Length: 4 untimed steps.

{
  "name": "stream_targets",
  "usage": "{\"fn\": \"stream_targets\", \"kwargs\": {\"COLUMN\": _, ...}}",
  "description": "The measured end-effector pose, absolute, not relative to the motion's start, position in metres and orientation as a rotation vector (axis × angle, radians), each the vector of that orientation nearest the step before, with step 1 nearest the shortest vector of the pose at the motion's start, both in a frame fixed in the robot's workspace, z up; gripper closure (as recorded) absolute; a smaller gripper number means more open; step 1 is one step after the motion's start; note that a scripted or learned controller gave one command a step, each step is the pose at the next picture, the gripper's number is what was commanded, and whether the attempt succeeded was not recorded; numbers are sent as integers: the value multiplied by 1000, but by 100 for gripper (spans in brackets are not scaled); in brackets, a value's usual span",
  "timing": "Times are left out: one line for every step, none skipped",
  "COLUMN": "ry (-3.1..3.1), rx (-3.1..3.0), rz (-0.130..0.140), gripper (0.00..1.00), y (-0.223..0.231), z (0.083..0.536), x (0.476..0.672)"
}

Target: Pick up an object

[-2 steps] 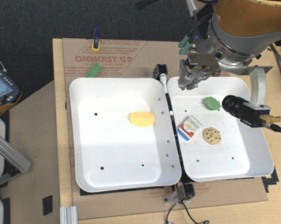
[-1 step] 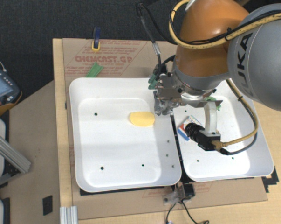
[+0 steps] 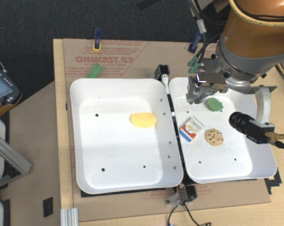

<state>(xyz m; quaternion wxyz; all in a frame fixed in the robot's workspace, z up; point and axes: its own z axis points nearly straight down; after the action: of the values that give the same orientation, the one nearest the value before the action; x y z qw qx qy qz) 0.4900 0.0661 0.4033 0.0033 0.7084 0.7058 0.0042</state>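
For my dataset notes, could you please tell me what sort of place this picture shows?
Probably a robotics lab bench: a grey-and-orange arm reaches over the right bin, the left bin sits beside it on a cardboard sheet, and a cookie looks like a grasping prop.

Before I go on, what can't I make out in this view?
Camera view:
- Green object: left edge behind the gripper, contact unclear.
- Packet: print too small to read.
- Right bin: far corner hidden by the arm.
- Arm: cut off at the top edge.
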Motion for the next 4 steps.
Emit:
{"fn": "stream_targets", "kwargs": {"ry": 2227, "rx": 2224, "rz": -11, "gripper": 100, "y": 93, "z": 327, "x": 506}}
{"fn": "stream_targets", "kwargs": {"ry": 2216, "rx": 2231, "rz": -9, "gripper": 100, "y": 39, "z": 289, "x": 512}}
{"fn": "stream_targets", "kwargs": {"ry": 2224, "rx": 2208, "rz": 21, "gripper": 100, "y": 98, "z": 405, "x": 522}}
{"fn": "stream_targets", "kwargs": {"ry": 2221, "rx": 2234, "rz": -19, "gripper": 100, "y": 50, "z": 296, "x": 476}}
